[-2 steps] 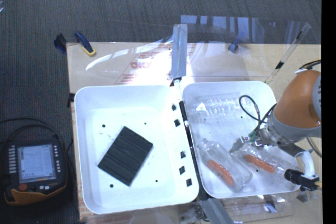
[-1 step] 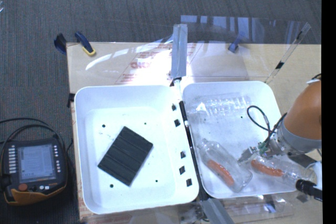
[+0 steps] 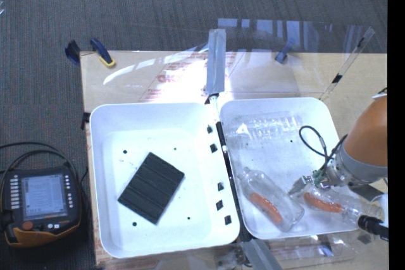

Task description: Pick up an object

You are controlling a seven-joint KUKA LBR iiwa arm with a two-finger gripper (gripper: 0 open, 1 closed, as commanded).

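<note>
A flat black ribbed pad (image 3: 152,187) lies tilted in the left bin (image 3: 101,129). In the right bin (image 3: 316,107), a clear plastic bottle (image 3: 269,197) with an orange piece inside lies on its side near the front. A second clear bottle (image 3: 335,204) with orange inside lies to its right, under the arm. A third clear bottle (image 3: 273,126), hard to make out, rests near the back wall. My gripper (image 3: 301,186) hangs low in the right bin, between the two front bottles and just right of the first one's body. Nothing visibly sits in it.
A black cable loop (image 3: 312,138) hangs from the wrist over the right bin. A grey post (image 3: 216,67) stands behind the divider between the bins. A teach pendant (image 3: 40,200) lies on the floor at the left. Clamps (image 3: 95,52) hold the bench's back left corner.
</note>
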